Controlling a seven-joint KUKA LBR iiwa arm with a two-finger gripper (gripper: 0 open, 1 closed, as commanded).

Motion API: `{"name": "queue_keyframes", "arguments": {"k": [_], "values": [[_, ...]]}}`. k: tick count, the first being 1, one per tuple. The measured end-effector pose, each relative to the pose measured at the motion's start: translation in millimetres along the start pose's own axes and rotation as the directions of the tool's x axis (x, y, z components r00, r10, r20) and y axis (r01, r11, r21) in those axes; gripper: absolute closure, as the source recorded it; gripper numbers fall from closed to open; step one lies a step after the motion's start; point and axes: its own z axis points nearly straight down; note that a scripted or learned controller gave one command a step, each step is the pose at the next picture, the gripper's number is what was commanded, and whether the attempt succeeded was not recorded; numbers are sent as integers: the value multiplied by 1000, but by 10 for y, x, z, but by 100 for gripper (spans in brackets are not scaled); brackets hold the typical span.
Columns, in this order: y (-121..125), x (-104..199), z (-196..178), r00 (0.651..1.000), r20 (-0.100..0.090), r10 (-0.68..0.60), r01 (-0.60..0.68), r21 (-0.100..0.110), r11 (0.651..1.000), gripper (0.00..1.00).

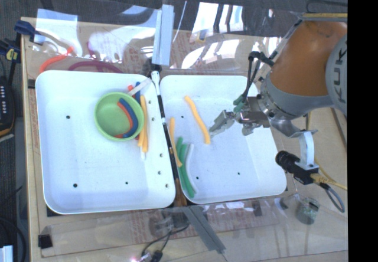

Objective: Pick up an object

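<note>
Green bowl (119, 115) sits out in the left bin (59, 160), the orange strip (197, 119) lies in the right bin (248, 178), and the gripper (220, 124), slightly parted and empty just beside it, could nudge that thin flat piece aside.

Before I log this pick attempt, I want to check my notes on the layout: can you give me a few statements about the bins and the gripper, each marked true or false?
1. The green bowl sits in the left bin. True.
2. The gripper is over the left bin. False: it is over the right bin, close to the orange strip.
3. The green strips lie in the right bin near its left wall. True.
4. The bowl holds nothing. False: blue and red curved pieces lie inside it.
5. The gripper holds the orange strip between its fingers. False: the strip lies on the bin floor beside the fingertips.
</note>
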Motion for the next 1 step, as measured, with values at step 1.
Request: {"name": "queue_keyframes", "arguments": {"k": [1], "values": [[492, -205, 904, 995, 0, 105, -105, 3, 994, 0]]}}
